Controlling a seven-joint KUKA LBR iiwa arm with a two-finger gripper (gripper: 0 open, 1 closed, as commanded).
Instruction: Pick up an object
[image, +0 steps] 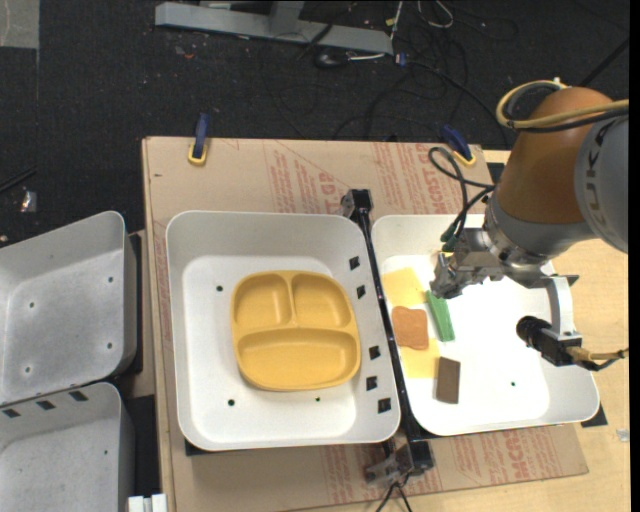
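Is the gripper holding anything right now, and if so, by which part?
Cannot be told. The gripper sits right at the upper end of the green block in the right bin, but no grip on it is visible.

There are two white bins (200, 300) and one yellow tray (296, 330). Below the gripper (447, 283) lie four small things (410, 327).

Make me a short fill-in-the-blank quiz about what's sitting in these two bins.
The yellow divided plate lies in the ___ bin.
The green block lies just under the ___.
The dark brown block lies in the ___ bin.
The plate has ___ compartments.
Answers: left; gripper; right; three
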